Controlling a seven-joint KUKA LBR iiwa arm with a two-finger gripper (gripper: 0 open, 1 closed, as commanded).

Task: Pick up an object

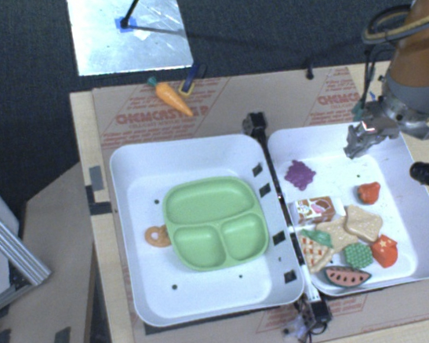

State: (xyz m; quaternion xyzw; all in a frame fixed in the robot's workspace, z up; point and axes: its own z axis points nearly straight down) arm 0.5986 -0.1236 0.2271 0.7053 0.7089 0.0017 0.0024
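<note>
The arm (420, 58) comes in from the right, and its gripper (362, 140) hangs over the far edge of the right bin (421, 201), above bare white floor. The fingers are small and dark against the rim; I cannot tell how far apart they stand, and nothing can be seen between them.

The right bin holds a scatter of toy food. A purple bunch of grapes (300, 173) lies near the bin's left wall, well apart from the gripper. A small red piece (369, 192) sits alone nearer the middle, below the gripper. Toward the near end, things crowd together: a printed card or packet (316, 209), a slice of toast (362, 223) touching a pale cracker-like piece (336, 234), a pizza slice (314, 250), a green waffle-textured piece (358, 254), a red piece (385, 251) just beside it, and a watermelon slice (347, 275) at the near rim.

The left bin (138, 217) carries a green divided plate (212, 222) in its middle, with a small brown pretzel (158, 236) just beside the plate's left edge.

On the counter (282, 86) beyond the bins lies a toy carrot (172, 98), and further back a shiny metal sheet (129, 28).
</note>
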